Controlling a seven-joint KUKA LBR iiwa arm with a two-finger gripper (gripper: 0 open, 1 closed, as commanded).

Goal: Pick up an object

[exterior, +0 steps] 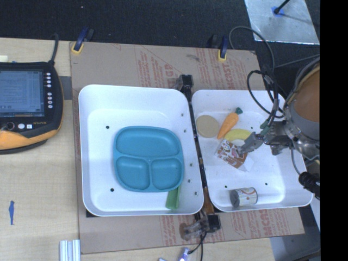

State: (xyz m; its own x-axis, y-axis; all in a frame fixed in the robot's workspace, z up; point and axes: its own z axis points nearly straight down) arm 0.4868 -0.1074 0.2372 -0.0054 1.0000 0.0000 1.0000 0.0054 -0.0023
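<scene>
White right bin [272, 192] holds your targets: the printed packet [232, 153] lies just under the gripper [251, 142]. You cannot tell the fingers' spread, so centre over it, then descend straight.

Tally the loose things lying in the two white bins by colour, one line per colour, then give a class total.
Blue: 1, the divided plate
Green: 1, the green stick
Orange: 1, the toy carrot
Yellow: 1, the yellow piece
Tan: 1, the round disc
Multicoloured: 1, the printed packet
Silver: 1, the small can
Total: 7
</scene>
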